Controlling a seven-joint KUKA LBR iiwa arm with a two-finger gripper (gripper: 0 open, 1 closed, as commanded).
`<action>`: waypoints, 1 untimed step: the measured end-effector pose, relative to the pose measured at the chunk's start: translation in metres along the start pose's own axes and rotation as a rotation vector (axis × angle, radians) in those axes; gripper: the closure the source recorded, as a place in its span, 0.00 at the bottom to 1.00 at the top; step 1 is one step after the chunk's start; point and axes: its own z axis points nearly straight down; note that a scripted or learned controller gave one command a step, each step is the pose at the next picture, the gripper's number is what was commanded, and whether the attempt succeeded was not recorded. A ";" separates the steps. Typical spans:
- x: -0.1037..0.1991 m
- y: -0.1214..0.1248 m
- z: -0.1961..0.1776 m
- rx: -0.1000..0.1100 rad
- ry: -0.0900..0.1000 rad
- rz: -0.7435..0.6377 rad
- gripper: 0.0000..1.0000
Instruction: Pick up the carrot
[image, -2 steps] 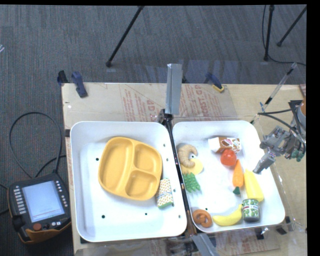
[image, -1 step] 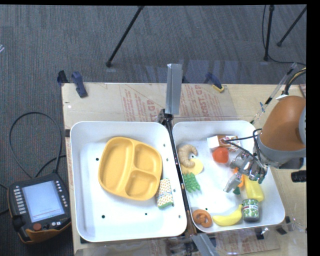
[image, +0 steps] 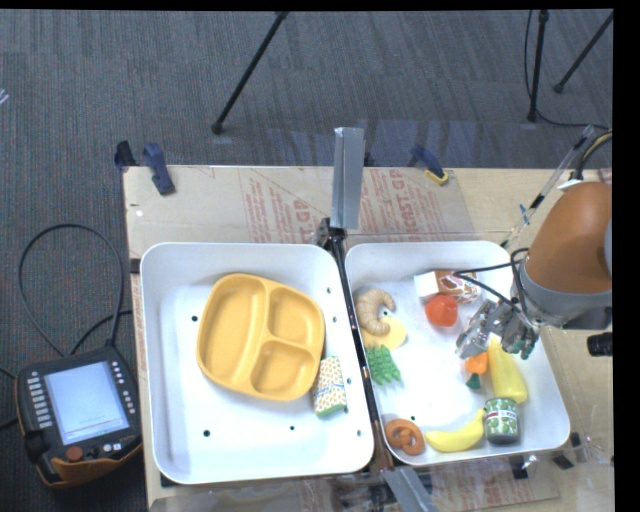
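- Because the arm comes in from the right, you see its gripper (image: 497, 336) hanging low over the right bin (image: 440, 255), right where the toy food is packed close.
- If you look just under the metal fingers, the carrot (image: 477, 364) is there: a small orange bit with a green end, lying on the bin floor next to a long yellow toy (image: 507, 376).
- The claw sits on top of the carrot, or so near that you can't see a gap (the fingers hide most of it).
- You can't tell how far the claw is spread. The fingers are a grey blur from this high up, so I won't guess.
- You also can't say it holds the carrot. Nothing shows the carrot lifted or pinched between the fingers.
- The red tomato (image: 441, 310) is just to the left of the claw, and the green jar (image: 502, 421) and the banana (image: 455, 436) are lower down. That is a tight spot, so my guess is the claw could bump a neighbor.
- The yellow plate (image: 262, 336) sits in the left bin (image: 165, 300), well away from all this, with a small patterned block (image: 330, 385) at its corner.
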 end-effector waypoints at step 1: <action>0.044 0.027 -0.112 -0.002 -0.011 -0.116 1.00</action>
